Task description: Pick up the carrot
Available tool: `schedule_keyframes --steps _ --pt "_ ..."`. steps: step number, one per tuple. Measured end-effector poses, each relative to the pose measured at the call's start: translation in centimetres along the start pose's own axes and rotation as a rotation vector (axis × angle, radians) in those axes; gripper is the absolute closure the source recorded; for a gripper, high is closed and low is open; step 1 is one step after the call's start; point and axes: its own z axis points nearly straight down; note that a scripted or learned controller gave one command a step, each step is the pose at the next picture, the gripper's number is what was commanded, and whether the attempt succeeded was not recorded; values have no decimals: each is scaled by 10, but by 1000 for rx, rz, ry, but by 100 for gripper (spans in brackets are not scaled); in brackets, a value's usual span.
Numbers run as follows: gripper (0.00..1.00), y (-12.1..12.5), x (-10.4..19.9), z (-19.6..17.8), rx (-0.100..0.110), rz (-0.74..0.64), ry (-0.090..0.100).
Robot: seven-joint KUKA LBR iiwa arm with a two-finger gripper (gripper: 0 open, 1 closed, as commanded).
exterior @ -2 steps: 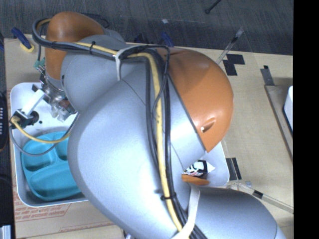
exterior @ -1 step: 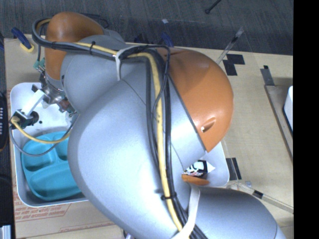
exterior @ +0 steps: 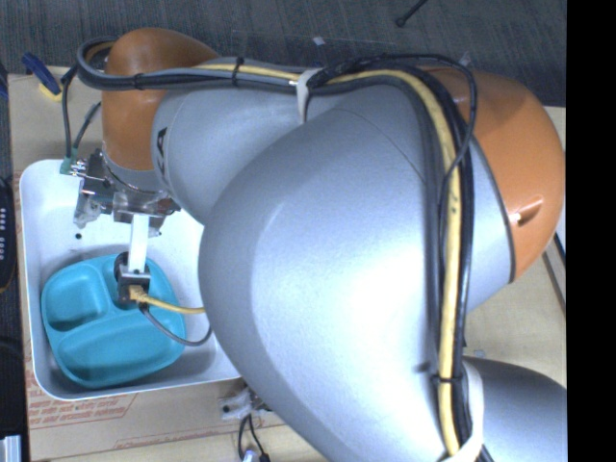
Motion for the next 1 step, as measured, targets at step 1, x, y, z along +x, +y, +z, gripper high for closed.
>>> schedule_keyframes --steps 1 --pt "0 85 -58 -48 -8 84 3"
